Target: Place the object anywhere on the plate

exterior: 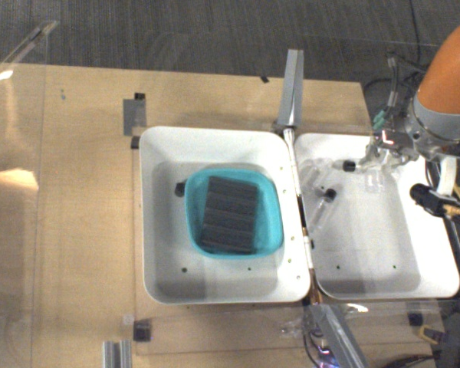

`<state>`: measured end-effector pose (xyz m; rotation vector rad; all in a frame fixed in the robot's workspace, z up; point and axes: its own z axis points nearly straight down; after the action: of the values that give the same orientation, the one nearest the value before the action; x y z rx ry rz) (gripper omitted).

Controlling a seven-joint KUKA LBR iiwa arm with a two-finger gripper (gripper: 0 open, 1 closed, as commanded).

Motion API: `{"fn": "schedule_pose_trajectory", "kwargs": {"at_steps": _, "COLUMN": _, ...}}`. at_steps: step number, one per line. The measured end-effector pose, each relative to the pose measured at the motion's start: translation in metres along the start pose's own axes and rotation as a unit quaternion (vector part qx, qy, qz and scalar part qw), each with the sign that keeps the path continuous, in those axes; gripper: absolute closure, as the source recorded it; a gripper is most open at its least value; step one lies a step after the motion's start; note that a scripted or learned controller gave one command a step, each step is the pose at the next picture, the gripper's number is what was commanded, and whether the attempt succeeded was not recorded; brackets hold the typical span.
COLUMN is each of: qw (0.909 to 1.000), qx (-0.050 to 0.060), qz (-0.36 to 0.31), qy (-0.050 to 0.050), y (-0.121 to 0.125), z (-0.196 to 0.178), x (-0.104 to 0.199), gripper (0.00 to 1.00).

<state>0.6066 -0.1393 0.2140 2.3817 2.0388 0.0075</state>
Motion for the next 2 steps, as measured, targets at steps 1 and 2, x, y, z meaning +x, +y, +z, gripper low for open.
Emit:
{"fn": "schedule_pose_trajectory", "kwargs": {"at_steps": 1, "qw": 1.0, "qx": 0.0, "qz": 0.0, "qy": 0.0, "y": 0.0, "z": 0.0, "x": 0.0, "gripper": 0.0}}
{"fn": "schedule_pose_trajectory", "kwargs": {"at_steps": 2, "qw": 0.9977, "qx": 0.0, "qz": 0.068, "qy": 0.0, "y": -0.032, "z": -0.033, "x": -0.054, "gripper": 0.0}}
